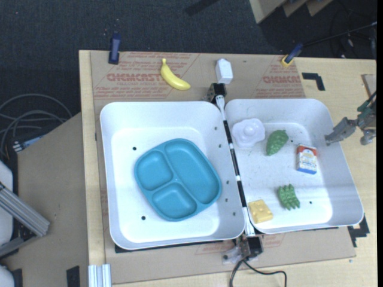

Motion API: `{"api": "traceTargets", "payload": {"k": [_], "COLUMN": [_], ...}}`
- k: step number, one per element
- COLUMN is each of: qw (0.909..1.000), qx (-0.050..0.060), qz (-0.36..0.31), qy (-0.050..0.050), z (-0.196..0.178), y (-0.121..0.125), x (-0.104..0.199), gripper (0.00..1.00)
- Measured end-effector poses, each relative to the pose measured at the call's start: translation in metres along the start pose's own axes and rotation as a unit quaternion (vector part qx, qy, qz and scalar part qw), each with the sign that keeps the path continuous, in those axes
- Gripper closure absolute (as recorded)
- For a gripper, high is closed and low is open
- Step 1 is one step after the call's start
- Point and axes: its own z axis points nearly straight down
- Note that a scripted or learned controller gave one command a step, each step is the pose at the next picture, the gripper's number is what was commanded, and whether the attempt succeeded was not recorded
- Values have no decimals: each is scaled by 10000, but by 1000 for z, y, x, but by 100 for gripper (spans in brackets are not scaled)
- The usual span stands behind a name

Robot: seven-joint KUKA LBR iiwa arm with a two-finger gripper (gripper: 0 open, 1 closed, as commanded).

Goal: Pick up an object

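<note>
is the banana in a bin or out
Out. The small yellow banana lies on the brown bench board behind the left white bin, beyond its far rim and not touching it.

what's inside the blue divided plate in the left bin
All three compartments of the blue plate look bare. It lies flat on the left bin, so whatever part of the bin floor lies under it is covered.

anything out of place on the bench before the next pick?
One thing: a yellow banana lies outside both bins, on the cardboard behind the left bin. The other small items sit inside the right bin.
</note>
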Motion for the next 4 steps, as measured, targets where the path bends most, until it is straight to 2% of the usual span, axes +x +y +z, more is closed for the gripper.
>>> {"api": "traceTargets", "payload": {"k": [1,2,3,4], "qw": [10000,10000,10000,10000], "qx": [14,9,-1,-14], "qz": [1,-3,8,-8], "qy": [7,7,3,7], "z": [127,178,168,77], "y": [-34,-53,-53,37], "x": [42,97,97,165], "gripper": [0,0,100,100]}}
